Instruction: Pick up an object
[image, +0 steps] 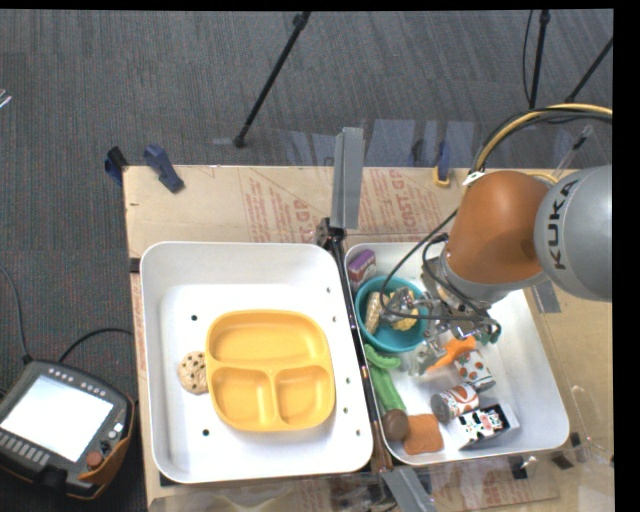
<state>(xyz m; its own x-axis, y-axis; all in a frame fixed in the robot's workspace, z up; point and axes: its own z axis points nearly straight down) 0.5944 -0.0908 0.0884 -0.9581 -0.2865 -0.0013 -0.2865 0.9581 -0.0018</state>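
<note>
Gripper (452, 345) low in the right bin (535, 345), just right of the teal bowl (388, 335) (grip state cannot be told); yellow tray (270, 368) far left.

Robotics lab: plywood bench (250, 205) on grey carpet, tripod legs (270, 80), teach pendant (62, 425) on floor.

The arm (520, 235) reaches over the right bin (545, 400); a yellow tray (270, 370) fills the left bin (170, 270).
</note>
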